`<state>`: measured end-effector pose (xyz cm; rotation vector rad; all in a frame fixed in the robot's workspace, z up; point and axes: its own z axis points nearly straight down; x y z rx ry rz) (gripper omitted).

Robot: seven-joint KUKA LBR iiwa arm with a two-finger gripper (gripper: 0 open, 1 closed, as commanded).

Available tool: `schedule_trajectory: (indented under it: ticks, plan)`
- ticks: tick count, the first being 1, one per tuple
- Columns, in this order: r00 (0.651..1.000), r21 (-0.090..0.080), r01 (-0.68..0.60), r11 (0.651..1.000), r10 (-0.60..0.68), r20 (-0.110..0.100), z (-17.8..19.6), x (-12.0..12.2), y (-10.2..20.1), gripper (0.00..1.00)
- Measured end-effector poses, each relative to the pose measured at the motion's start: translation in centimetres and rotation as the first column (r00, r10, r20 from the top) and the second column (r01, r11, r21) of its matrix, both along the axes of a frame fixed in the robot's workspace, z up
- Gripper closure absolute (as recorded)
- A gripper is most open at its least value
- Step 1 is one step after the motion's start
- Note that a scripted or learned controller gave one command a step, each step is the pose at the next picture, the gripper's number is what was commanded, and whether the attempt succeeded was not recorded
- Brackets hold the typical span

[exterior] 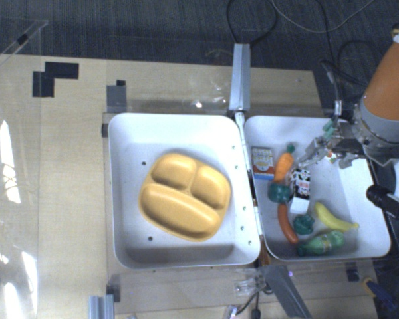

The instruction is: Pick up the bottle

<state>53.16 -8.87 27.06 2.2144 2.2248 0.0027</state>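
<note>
A green bottle (323, 242) lies on its side in the right bin (369, 198), near the bin's front edge. It rests just below a yellow banana (336, 218) and to the right of a small teal toy (302, 223). My gripper (321, 148) hangs over the back part of the right bin, well behind the bottle and apart from it. It is just right of an orange carrot (284, 163) and above a cow-patterned carton (300, 183). Nothing shows in its grasp.
Also in the right bin are an orange-and-white carton (263, 162), a dark green toy (278, 193) and a red sausage (287, 224). The left bin (126, 178) holds a yellow sectioned dish (185, 195). A metal post (241, 78) stands behind the bins.
</note>
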Motion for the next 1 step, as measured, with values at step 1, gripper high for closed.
schedule_trajectory:
  ticks: [1]
  plan:
    - [0.931,0.001,0.365,0.931,-0.365,-0.003,-17.41,-4.48,-0.72,0.0]
